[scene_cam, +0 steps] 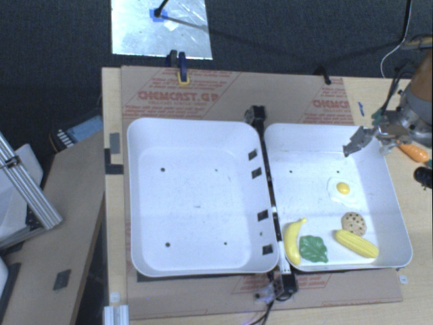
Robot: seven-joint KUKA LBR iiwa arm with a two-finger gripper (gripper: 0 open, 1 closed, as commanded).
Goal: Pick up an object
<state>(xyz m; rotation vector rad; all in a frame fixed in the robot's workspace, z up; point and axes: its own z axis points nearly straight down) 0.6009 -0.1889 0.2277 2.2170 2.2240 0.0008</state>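
Bench with cardboard [203, 93], two white bins. Right bin [399, 215] near edge: banana [292, 241], green leaf [313, 249], cookie [353, 223], corn [356, 244], fried egg [342, 188] mid. Gripper [354, 145] over far right corner, grip state unclear.

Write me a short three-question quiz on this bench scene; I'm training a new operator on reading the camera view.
1. True or false: the yellow plastic banana lies in the left white plastic bin.
2. What touches the banana? A) green leafy toy B) fried-egg toy C) round brown cookie
3. Fill in: the yellow corn cob lies in the right white bin's ____ corner.

The end effector is above the right bin's far edge.

Key: 1 false; 2 A; 3 near right.
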